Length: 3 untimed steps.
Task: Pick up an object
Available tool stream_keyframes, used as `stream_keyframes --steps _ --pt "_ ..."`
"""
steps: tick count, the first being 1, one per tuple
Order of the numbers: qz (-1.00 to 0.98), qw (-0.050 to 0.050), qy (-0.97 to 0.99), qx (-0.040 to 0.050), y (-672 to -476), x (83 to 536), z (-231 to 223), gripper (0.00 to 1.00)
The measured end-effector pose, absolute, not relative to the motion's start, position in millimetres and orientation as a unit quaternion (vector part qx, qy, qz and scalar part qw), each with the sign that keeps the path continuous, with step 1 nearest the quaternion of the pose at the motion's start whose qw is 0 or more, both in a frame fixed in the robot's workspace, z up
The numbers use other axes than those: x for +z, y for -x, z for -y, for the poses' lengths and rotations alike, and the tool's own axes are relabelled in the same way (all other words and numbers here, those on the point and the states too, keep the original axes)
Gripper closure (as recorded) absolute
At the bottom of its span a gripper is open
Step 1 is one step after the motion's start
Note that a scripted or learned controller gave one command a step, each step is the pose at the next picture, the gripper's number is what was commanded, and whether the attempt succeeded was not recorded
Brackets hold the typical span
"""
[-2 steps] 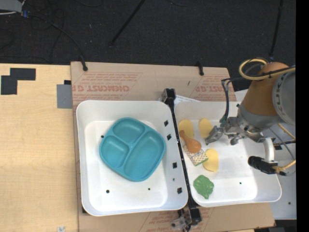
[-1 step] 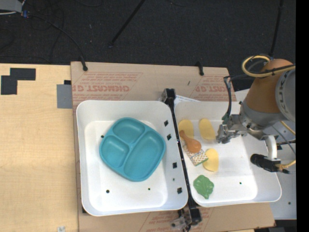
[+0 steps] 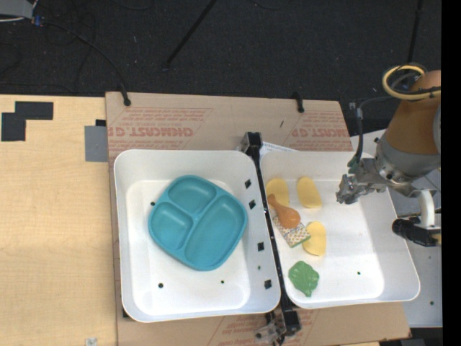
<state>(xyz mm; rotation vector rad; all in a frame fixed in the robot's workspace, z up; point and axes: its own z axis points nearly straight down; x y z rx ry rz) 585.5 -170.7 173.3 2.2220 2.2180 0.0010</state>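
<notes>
Left bin (image 3: 137, 186) and right bin (image 3: 374, 265): white plastic, smooth, with a faint sheen; divided plate (image 3: 197, 222): teal plastic, smooth, satin finish. Toy food in the right bin: three yellow pieces (image 3: 309, 192), a brown drumstick (image 3: 285, 212) and a green piece (image 3: 303, 277), all smooth moulded plastic, matt; small patterned square (image 3: 294, 234): material cannot be told. Sheet under the bins (image 3: 216, 125): brown corrugated cardboard, matt, printed in red; bench top (image 3: 50, 229): pale wood-grain surface, matt; floor covering (image 3: 216, 34) behind the bench: dark, rough, carpet-like. Arm band (image 3: 416, 125): orange, glossy; gripper (image 3: 348, 192): dark metal, dull finish.
</notes>
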Motion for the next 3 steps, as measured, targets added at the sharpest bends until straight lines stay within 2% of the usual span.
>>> stream_keyframes --steps 1,2,3 --pt "-0.708 0.001 -0.707 0.0008 -583.8 236.1 167.8 1.00" --pt "-0.708 0.001 -0.706 0.0007 -584.5 278.2 168.5 1.00" --pt "-0.708 -0.003 -0.706 -0.0010 -574.2 261.0 116.1 1.00"
